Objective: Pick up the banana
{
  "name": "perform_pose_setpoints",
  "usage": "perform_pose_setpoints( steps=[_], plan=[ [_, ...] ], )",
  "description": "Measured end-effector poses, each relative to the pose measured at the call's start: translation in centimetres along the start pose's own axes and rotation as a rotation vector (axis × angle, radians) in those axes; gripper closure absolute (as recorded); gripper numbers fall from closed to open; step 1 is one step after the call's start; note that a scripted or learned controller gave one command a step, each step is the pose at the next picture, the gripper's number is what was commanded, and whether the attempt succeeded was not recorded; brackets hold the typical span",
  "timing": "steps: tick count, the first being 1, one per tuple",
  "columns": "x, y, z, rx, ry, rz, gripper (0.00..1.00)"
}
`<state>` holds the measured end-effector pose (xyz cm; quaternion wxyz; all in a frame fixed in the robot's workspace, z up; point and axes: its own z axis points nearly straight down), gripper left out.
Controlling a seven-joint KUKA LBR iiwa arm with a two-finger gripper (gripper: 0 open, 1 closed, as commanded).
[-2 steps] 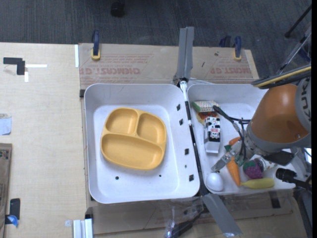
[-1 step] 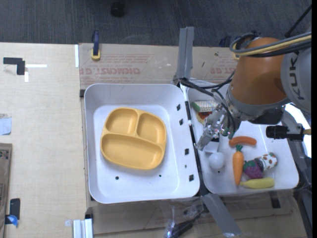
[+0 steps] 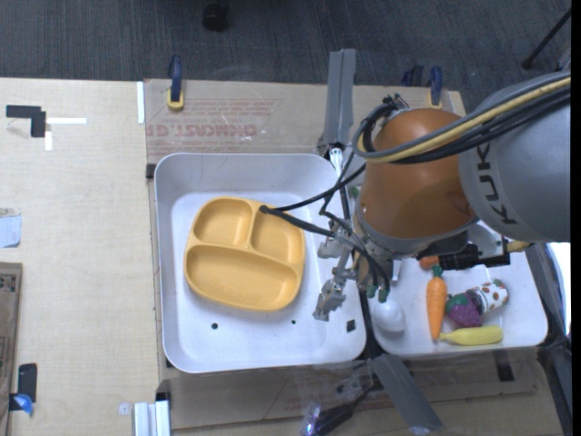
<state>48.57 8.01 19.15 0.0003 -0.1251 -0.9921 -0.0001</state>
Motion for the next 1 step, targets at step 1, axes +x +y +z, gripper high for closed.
perform_pose_setpoints(
  steps=[1],
  plan=[
    [-2.75, 2.64, 8.77, -0.006, -0.010, 0.267, 0.00]
  ],
)
